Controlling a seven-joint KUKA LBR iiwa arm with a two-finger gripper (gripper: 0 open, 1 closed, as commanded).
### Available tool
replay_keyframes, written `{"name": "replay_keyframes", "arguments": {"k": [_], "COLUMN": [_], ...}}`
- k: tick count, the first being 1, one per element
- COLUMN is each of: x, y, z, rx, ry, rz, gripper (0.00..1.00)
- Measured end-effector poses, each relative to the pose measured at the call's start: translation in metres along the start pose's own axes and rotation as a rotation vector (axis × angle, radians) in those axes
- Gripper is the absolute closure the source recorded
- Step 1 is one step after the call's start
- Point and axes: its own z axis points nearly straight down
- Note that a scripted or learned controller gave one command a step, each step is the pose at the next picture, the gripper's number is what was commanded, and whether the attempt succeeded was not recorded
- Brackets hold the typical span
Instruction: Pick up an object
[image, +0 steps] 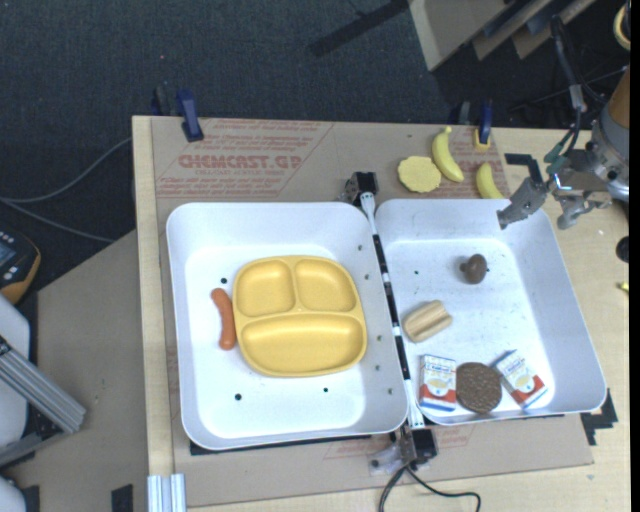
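My candidate objects lie in the right-hand shallow white bin (560, 290). A small dark brown rounded lump (473, 267) sits near the bin's centre, toward its far side. A tan bread-roll-shaped piece (427, 321) lies tilted near the bin's left wall. Along the near wall, left to right: a small white carton with red and blue print (436, 383), a flat dark brown round disc (479, 387) touching that carton, and a second small white printed carton (522, 379) just beside the disc.
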Motion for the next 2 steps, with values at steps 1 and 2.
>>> {"name": "replay_keyframes", "arguments": {"k": [1, 2], "x": [-0.044, -0.012], "y": [0.022, 0.034], "z": [0.146, 0.2], "rx": [0.011, 0.005], "ry": [0.002, 0.003], "rz": [0.003, -0.004], "gripper": [0.0, 0.0]}}
